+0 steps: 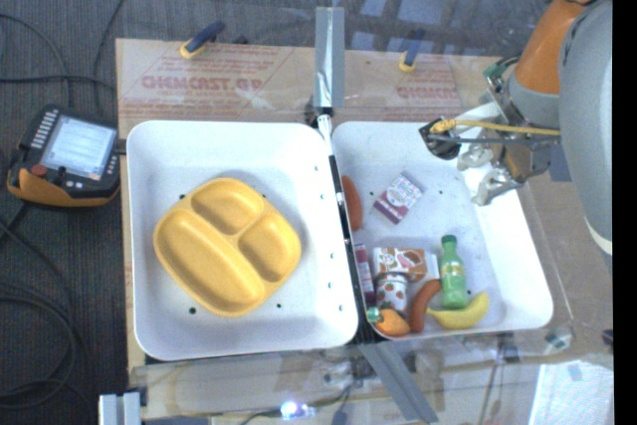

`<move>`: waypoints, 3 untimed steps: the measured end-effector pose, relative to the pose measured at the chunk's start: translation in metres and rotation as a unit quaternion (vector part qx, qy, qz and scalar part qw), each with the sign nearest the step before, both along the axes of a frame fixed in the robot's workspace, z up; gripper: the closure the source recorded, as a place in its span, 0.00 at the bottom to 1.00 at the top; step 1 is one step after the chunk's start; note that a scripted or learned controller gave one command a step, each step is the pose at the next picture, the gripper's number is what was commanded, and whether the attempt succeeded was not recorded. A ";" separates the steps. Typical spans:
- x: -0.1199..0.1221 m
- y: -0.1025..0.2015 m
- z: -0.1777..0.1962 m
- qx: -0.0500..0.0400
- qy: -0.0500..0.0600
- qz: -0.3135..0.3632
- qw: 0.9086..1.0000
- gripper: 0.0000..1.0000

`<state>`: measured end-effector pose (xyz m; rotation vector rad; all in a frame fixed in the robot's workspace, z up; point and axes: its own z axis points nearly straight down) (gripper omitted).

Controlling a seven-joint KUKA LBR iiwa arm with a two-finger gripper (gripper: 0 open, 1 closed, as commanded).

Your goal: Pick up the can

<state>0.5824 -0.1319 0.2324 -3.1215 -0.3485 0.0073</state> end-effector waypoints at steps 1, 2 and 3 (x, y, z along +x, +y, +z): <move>-0.034 -0.021 0.005 0.000 0.001 -0.010 1.000 1.00; 0.042 0.083 0.031 0.001 0.000 0.035 0.999 1.00; 0.044 0.082 0.022 0.002 0.000 0.027 1.000 1.00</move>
